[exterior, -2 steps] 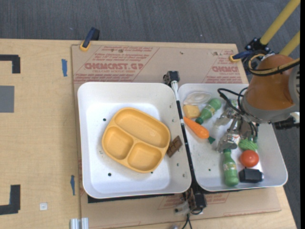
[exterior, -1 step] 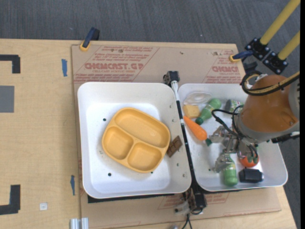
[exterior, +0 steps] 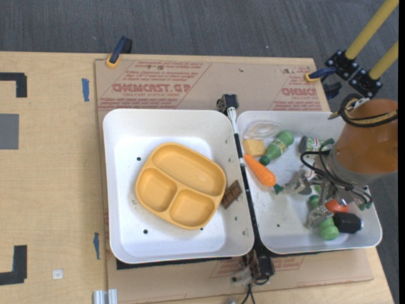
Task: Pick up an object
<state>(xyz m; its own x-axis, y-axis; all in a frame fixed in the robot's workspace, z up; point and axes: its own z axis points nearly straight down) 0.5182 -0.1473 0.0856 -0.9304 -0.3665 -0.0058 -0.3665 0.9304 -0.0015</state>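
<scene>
Looking down on 2 shallow white bins set side by side on a printed cardboard sheet (exterior: 158,81): left bin (exterior: 120,189) and right bin (exterior: 285,236).

Noting the gripper (exterior: 318,201) hanging low inside the right bin, toward its lower right part as viewed, under the arm's orange band (exterior: 370,141). Trying to read the grip through the cables and metalwork around it and failing: cannot tell whether open or closed, nor whether gripping anything.

Logging the loose things, all candidates for the pick:
- Finding a green lump (exterior: 328,231) on the bin floor just beside the gripper, on the side nearer the front wall; contact not readable.
- Finding an orange carrot (exterior: 261,170) lying at a slant near the right bin's left wall, apart from the gripper.
- Finding a yellow chunk (exterior: 254,147) just above the carrot, close to touching its top end.
- Finding a green bottle (exterior: 278,145) tilted, just right of the yellow chunk.
- Finding a clear plastic piece (exterior: 262,130) near the bin's far wall, above both.
- Finding a green-and-white item (exterior: 311,144) further right, near the arm.

Recording in the left bin 1 yellow plate (exterior: 190,170) with 3 compartments, sitting mid-bin, and 1 small brown piece (exterior: 231,194) touching the plate's right edge, close to the wall shared by the 2 bins.
</scene>
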